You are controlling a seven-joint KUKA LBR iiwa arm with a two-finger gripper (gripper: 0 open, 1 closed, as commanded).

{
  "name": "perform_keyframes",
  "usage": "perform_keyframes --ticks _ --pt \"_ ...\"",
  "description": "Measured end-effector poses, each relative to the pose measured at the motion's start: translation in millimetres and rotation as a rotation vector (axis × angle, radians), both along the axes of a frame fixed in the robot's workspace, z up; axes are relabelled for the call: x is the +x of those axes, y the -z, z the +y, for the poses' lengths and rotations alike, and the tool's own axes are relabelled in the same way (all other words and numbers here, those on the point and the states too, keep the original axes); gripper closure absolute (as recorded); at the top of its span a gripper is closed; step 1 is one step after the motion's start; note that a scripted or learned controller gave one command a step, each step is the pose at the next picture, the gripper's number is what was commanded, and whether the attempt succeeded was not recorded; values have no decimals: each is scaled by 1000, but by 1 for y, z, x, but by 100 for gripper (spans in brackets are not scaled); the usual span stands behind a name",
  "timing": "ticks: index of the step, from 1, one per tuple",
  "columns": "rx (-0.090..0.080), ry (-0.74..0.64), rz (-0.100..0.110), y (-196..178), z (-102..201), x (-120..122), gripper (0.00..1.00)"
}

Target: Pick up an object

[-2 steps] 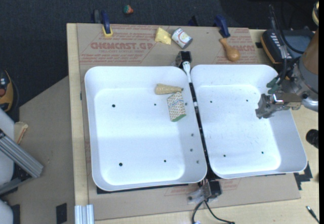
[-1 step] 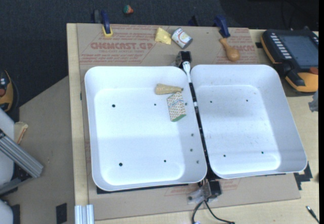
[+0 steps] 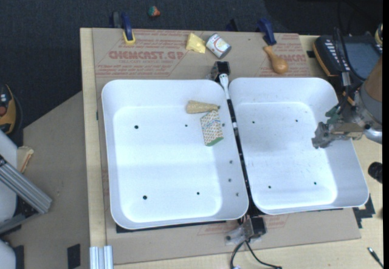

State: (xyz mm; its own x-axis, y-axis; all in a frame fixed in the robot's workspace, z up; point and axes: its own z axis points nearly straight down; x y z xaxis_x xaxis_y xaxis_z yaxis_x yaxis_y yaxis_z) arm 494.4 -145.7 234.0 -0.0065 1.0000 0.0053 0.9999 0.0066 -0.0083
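In the left bin (image 3: 121, 158), near its back right, lie a tan cone-shaped object (image 3: 201, 107) and, just in front of it, a small green-and-white patterned packet (image 3: 211, 127). My gripper (image 3: 320, 139) hangs over the right side of the right bin (image 3: 285, 198), far to the right of both objects. I see nothing between its fingers.
Behind the bins on the brown board lie a yellow piece (image 3: 195, 44), a small white box (image 3: 218, 45) and a wooden spoon-like object (image 3: 276, 60). Blue clamps (image 3: 127, 27) hold the board's back edge. A black device (image 3: 332, 55) sits at the back right.
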Motion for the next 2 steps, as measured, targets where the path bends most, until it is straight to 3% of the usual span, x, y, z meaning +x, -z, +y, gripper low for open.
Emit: perform_keyframes --ticks 1,2 --pt "-6 0 -22 -115 42 -14 100" --pt "-12 15 -15 -140 -53 -15 100"
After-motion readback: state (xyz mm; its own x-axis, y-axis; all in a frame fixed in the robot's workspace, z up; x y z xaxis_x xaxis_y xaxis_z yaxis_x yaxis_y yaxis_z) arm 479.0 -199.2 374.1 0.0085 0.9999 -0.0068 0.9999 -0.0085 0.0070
